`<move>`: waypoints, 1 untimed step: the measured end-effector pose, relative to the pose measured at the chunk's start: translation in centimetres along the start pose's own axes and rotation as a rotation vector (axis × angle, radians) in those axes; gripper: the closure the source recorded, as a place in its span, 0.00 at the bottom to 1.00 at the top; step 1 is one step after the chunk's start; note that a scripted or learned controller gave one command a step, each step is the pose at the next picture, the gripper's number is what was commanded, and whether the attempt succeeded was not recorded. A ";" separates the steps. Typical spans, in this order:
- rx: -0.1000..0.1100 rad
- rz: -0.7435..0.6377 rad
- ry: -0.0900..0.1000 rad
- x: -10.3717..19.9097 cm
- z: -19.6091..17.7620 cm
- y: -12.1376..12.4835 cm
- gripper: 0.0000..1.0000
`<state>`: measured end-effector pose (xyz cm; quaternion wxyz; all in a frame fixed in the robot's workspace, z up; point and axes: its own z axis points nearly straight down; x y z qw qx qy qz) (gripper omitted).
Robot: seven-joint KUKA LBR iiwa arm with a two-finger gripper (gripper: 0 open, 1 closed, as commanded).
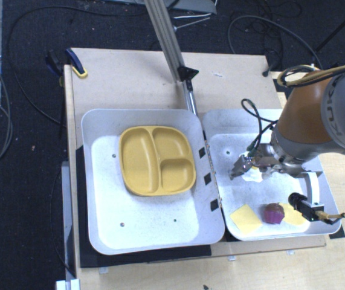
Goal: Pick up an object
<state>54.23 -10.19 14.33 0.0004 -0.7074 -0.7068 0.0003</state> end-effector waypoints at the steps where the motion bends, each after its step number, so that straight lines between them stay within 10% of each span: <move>1: 0.000 0.001 0.000 0.0 5.2 0.0 0.00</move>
